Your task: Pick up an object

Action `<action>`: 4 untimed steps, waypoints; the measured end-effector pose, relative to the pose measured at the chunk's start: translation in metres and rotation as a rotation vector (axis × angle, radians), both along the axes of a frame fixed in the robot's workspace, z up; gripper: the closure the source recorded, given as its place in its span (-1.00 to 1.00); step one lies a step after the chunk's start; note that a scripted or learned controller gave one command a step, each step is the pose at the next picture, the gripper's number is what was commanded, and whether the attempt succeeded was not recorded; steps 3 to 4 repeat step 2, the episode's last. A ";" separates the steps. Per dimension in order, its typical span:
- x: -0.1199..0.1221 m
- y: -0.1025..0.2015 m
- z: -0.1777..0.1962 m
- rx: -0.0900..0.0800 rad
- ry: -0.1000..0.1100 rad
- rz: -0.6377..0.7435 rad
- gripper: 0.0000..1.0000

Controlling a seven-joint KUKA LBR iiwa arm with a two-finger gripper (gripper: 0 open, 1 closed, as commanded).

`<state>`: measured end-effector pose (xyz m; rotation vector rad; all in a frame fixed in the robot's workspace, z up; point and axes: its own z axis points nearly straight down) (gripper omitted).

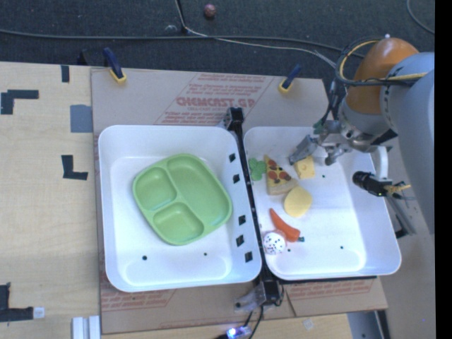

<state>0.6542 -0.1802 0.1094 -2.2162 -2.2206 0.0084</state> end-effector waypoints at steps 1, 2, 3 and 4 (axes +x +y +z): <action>0.002 0.000 0.015 -0.001 -0.006 0.001 1.00; 0.006 -0.007 0.062 -0.001 -0.011 0.000 1.00; 0.006 -0.007 0.062 -0.001 -0.011 0.000 1.00; 0.006 -0.007 0.062 -0.001 -0.011 0.000 1.00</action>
